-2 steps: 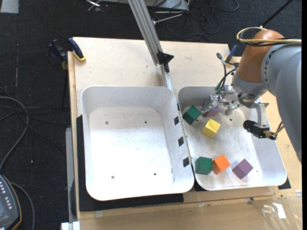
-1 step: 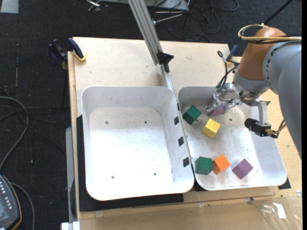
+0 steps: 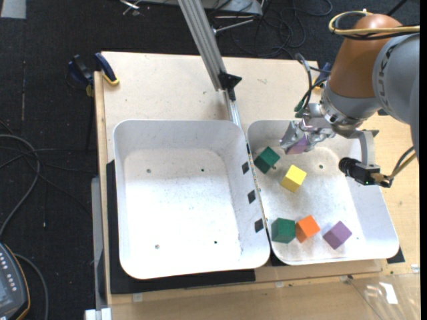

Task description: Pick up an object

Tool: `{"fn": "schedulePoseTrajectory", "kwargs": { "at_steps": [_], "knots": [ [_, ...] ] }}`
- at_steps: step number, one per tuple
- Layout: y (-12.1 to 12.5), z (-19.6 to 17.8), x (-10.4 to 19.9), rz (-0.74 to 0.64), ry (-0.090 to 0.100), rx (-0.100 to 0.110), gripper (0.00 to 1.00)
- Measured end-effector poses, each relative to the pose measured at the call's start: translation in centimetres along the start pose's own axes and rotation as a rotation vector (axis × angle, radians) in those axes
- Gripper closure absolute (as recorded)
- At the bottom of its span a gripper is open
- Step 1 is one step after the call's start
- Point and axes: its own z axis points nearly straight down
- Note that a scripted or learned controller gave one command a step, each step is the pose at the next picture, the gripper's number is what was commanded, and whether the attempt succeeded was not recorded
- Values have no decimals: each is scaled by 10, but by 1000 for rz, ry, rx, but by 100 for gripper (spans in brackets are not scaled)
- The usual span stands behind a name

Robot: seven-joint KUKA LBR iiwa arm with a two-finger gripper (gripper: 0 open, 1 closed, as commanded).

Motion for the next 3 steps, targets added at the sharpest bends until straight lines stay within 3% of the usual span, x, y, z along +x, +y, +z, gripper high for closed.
{"fn": "schedulePoseTrajectory", "kwargs": {
  "at_steps": [1,2,3],
  "knots": [
    [-18,16,-50,11,-2,9,100],
    [10,5,31,-4,1,2,100],
    [-19,6,30,8,-1,9,100]
  ]
}}
